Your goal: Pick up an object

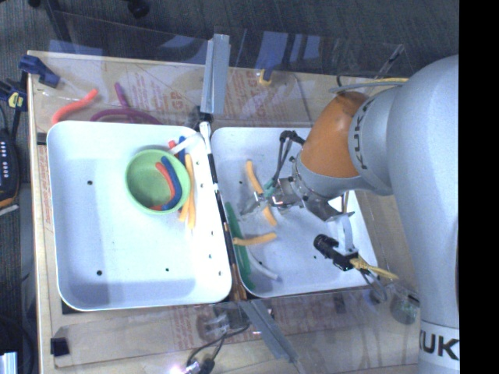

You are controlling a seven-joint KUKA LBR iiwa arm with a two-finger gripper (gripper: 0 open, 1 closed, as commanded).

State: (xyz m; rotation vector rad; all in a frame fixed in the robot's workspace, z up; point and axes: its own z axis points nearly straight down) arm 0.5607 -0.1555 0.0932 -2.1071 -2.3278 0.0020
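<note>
The fingers (256,202) sit low in the right bin (304,265), towards its left half, and whether they are open or shut, or have hold of anything, cannot be told from this angle. Just beside them, on their right and a little lower, lies a short orange stick (270,215), close enough that touching or apart cannot be settled. A longer orange stick (253,175) lies tilted just above the fingers on the bin floor, and a third orange stick (254,240) lies nearly level below them. Along the left wall of the same bin runs a dark green strip (236,244), near the end of the third stick. Behind the fingers the arm (413,131) comes in from the right, its orange band (335,142) hanging over the bin's upper right part. The left bin (93,248) stands just beside the right one, their walls meeting. In its upper right part is a green bowl (146,184) with a red curved piece (165,171) and something blue inside it, and a pair of orange sticks (189,197) lying against the bowl's right side. On the desk (156,80) above the left bin lie a red-orange tool (74,106) and a magenta cable (125,116).
</note>
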